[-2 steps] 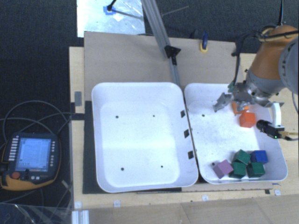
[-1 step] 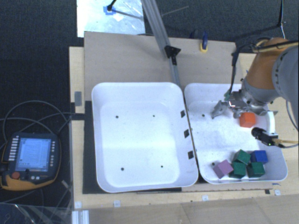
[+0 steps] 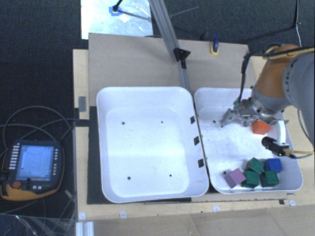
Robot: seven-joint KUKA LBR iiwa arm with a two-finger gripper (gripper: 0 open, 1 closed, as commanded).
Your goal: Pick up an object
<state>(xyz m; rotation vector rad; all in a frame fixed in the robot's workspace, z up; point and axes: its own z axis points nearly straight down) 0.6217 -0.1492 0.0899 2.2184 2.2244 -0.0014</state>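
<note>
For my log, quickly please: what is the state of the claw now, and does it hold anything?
Claw: it cannot be told; it is above the right shallow white plastic bin, with nothing visibly held.

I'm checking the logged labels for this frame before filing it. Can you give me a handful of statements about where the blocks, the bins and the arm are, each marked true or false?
1. The blocks lie in the right bin. True.
2. The pink block sits at the far edge of the bin. False: it lies at the near edge, beside the green blocks.
3. The orange block lies apart from the near-edge cluster. True.
4. The blue block is in the left bin. False: it is in the right bin, next to the green blocks.
5. The arm reaches over the left bin. False: it is over the right bin.
</note>
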